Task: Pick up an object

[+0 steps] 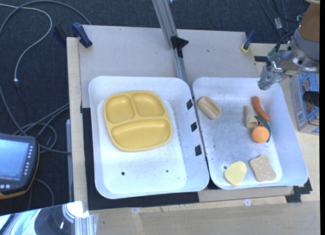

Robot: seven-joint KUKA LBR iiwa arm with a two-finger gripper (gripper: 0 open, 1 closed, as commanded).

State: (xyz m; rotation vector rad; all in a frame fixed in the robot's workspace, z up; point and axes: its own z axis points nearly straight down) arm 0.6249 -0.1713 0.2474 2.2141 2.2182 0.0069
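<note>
The right bin (223, 94) holds several toy foods. A tan bread roll (208, 107) lies at its left, an orange-red carrot (261, 109) and a small tan piece (250, 116) at its right, with an orange ball (260, 134) just below them. A pale yellow piece (235, 172) and a tan cracker (262, 168) lie near the front. My gripper (267, 79) hangs over the bin's far right corner, above and behind the carrot, with nothing seen between its fingers.
A yellow divided plate (137, 120) sits in the left bin (147, 173). A grey metal post (165, 10) rises between the bins at the back. Blue clamps (82, 34) hold the board's far corners. A tablet (15, 163) lies off the bench at left.
</note>
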